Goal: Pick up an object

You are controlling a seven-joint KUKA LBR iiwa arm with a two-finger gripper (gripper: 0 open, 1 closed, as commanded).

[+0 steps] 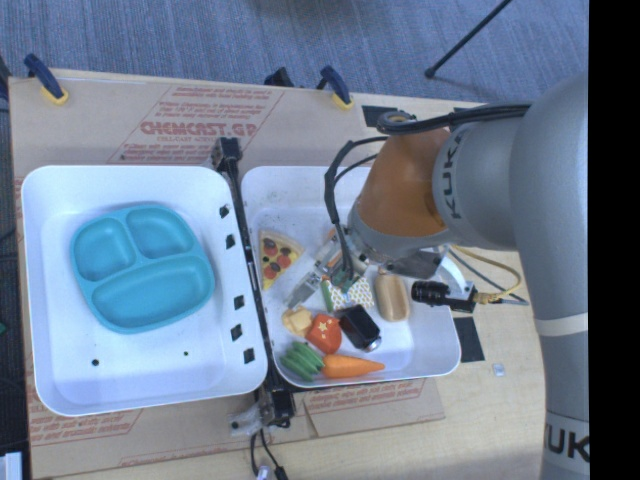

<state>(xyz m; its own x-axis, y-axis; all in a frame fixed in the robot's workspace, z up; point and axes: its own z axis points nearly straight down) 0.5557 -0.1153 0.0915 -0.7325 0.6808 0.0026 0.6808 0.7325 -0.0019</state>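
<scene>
Blue divided plate (143, 265) lies in left white bin (60, 368), 3 compartments, tilted a bit. Brown cardboard sheet (150, 118) w/ red print covers the counter under both bins. Blue clamps on the far edge: one at left corner (45, 78), one nr middle (335, 85). Grey-blue carpet (200, 18) beyond. Black stand leg (485, 23) crosses carpet top right.

A robotics lab: clamps (47, 79) pin cardboard (200, 118) to a bench, carpet (200, 18) below, tripod leg (485, 23) nearby.
</scene>
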